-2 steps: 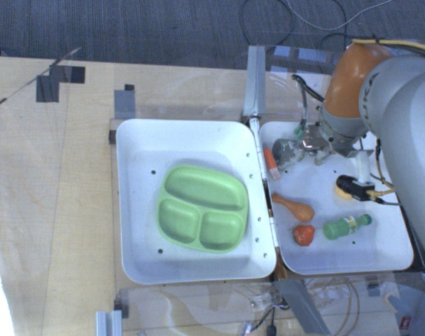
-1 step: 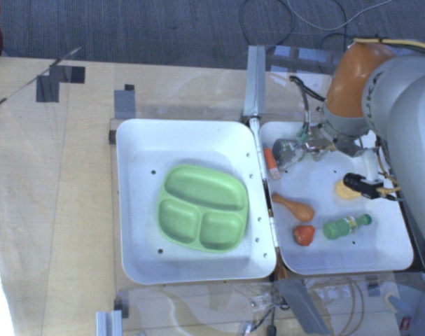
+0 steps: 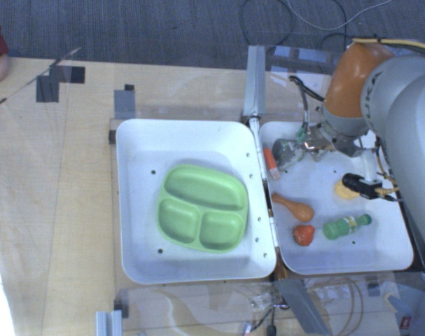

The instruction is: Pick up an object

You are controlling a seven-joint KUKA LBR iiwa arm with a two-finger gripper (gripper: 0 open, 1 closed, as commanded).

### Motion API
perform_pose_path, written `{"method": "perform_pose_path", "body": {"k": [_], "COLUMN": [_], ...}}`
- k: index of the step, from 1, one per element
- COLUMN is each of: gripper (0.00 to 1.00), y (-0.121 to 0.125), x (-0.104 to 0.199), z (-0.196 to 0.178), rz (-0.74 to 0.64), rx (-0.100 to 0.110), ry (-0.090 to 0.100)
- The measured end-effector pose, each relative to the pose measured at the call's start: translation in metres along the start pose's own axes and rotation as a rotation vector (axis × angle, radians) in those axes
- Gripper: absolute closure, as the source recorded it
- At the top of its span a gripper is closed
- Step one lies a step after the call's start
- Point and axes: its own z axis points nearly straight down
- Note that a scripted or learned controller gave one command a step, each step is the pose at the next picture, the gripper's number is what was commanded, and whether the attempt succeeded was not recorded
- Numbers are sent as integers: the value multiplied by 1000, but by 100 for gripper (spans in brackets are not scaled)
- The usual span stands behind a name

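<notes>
Gripper sat low in the upper left of the right bin. Couldn't tell from this angle whether it was open or shut, and nothing was visibly in it. Nearest candidate was the orange piece, just left of the gripper and tight against the bin's left wall. Poor pick IMO, the wall blocks one side. Better targets lay on open floor lower down: brown club mid-bin, red lump just below it, green bottle further right. I'd have taken the bottle: closing axis across its narrow body, centred, straight descent, full close before lift. Club and lump were close together, so one could get nudged. Left bin held a green plate, probably too wide and flat to grip.
</notes>
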Motion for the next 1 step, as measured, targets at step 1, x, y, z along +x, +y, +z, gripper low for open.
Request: {"method": "perform_pose_path", "body": {"k": [1], "gripper": [0], "y": [0], "x": [0], "z": [0], "rz": [4], "rx": [0], "ry": [2]}}
